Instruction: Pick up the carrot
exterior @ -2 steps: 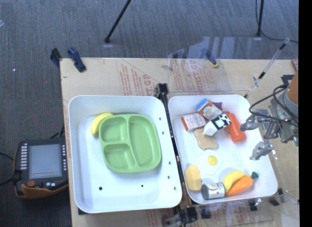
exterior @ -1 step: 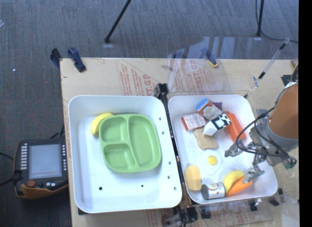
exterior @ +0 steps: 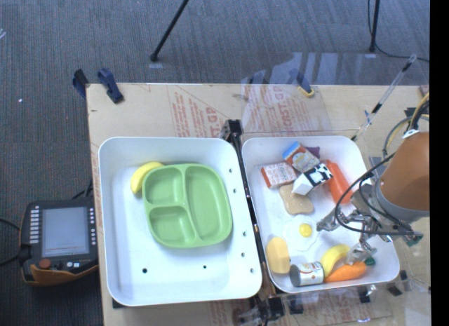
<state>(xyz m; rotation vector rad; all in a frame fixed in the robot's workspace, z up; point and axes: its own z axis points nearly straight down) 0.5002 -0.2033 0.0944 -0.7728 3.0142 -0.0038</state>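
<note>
Low in right bin: tapered orange carrot (exterior: pixel 347 271); end effector (exterior: pixel 363 251) above it, grip state unclear.

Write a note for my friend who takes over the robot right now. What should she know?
Gripper: low over the right bin's near right corner, just above the carrot; I can't tell whether it is open or shut.
Carrot: lying in that corner, beside a small banana and a can. Nothing shows it gripped.
Nearby in the same bin: fried egg, slice of bread, milk carton.
Left bin: green divided plate with another banana at its edge.
Done: arm brought to the carrot.
Left: grip it and lift it out.
</note>
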